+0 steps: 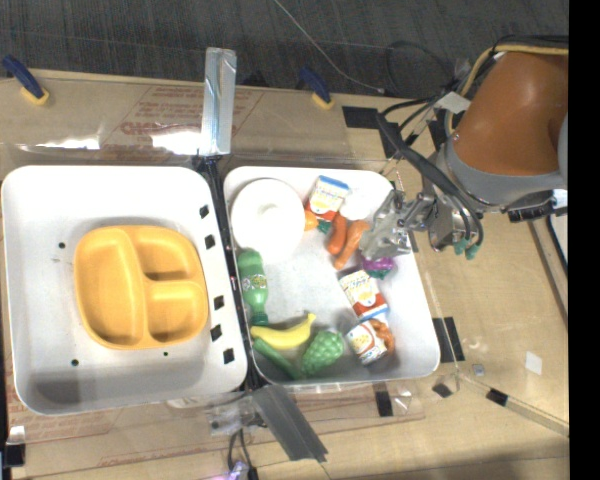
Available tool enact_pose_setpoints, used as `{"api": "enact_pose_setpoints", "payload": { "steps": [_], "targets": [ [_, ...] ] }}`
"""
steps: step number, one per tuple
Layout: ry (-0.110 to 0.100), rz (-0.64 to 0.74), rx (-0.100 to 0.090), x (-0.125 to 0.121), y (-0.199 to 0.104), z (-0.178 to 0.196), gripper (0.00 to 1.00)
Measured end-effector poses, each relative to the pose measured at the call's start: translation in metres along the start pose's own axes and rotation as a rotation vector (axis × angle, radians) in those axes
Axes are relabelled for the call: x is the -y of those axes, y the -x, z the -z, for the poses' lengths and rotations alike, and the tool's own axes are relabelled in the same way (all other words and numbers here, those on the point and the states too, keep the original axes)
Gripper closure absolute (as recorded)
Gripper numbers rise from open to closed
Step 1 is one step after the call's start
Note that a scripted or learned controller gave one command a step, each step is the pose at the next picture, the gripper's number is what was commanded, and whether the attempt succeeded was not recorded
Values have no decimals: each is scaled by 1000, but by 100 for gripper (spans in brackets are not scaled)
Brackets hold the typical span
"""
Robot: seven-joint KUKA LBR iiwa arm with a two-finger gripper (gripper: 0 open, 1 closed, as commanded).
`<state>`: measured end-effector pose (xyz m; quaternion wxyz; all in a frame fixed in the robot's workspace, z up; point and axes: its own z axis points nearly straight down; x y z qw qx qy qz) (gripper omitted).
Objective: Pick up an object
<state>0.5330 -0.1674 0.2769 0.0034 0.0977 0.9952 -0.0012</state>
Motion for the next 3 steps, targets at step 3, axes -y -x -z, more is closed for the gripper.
{"api": "enact_pose_setpoints", "payload": {
  "steps": [3],
  "targets": [
    [0, -532, -6, -1, -9, -155, 100]
  ]
}}
